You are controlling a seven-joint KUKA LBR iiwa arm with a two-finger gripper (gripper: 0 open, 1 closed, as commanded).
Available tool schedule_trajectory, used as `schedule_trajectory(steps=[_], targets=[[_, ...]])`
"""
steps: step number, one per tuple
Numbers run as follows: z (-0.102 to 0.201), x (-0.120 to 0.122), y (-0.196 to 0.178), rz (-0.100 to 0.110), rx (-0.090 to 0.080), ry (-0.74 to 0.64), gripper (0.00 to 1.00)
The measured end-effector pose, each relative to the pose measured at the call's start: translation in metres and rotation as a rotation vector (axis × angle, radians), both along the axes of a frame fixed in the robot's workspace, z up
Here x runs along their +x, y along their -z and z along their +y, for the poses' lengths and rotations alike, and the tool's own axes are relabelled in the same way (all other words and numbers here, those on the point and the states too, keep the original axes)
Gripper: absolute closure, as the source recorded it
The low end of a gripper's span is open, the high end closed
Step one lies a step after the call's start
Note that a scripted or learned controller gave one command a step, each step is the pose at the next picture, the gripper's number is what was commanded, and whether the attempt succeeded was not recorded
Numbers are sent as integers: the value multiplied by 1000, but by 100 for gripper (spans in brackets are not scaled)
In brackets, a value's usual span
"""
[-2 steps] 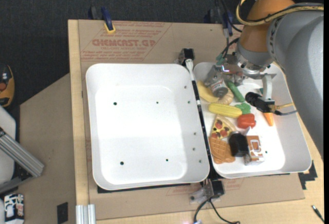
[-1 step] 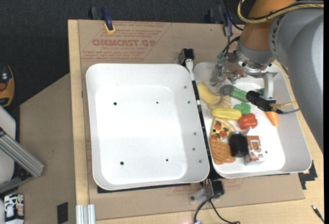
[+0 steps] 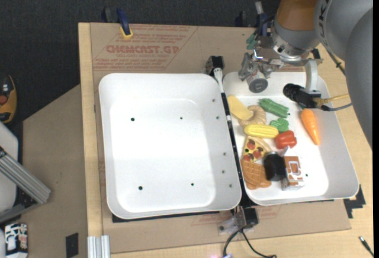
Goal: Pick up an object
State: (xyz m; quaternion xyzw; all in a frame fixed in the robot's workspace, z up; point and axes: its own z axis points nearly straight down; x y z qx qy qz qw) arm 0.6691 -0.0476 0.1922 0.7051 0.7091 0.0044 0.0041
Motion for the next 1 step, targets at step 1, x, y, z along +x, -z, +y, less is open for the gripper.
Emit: schedule_trajectory(steps=[1], targets=[[29, -11, 7, 15, 1, 2, 100]])
